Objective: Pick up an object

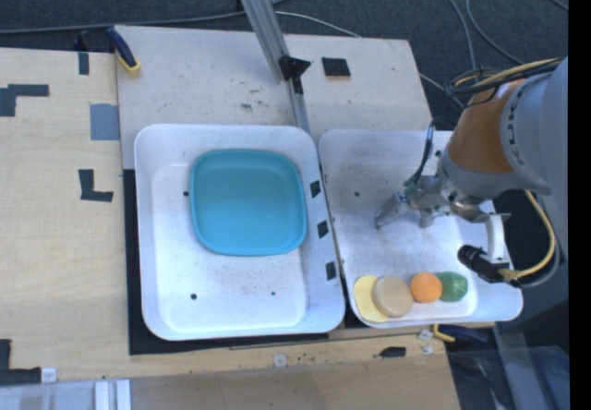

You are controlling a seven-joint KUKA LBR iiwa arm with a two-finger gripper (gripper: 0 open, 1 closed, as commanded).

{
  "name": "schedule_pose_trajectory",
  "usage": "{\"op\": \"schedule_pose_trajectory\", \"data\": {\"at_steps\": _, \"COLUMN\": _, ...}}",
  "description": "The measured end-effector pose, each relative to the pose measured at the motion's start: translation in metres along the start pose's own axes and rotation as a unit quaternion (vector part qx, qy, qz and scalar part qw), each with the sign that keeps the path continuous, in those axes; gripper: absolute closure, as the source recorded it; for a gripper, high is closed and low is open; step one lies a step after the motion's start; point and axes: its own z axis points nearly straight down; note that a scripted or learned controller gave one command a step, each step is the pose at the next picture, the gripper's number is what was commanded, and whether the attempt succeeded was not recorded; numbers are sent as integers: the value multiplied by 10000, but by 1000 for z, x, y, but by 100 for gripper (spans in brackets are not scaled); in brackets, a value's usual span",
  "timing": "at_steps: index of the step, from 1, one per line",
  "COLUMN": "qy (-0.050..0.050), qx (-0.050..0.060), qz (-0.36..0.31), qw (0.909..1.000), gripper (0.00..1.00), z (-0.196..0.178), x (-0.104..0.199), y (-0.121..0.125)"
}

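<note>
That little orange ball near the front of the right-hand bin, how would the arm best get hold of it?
Probably from straight above, closing on the orange ball across its middle, front to back. It is round, so any width suits, but the tan disc and green ball crowd its two sides, and the bin's front wall lies close. The tool sits farther back in the right bin.

The tan disc [392,295] hides much of the yellow piece [366,297] beneath it.
</note>
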Motion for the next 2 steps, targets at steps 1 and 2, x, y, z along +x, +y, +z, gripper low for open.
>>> {"op": "schedule_pose_trajectory", "data": {"at_steps": 1, "qy": -3, "qx": -23, "qz": -3, "qw": 10000, "gripper": 100, "z": -13, "x": 0, "y": 1}}
{"op": "schedule_pose_trajectory", "data": {"at_steps": 2, "qy": -8, "qx": -45, "qz": -1, "qw": 10000, "gripper": 100, "z": -66, "x": 1, "y": 12}}
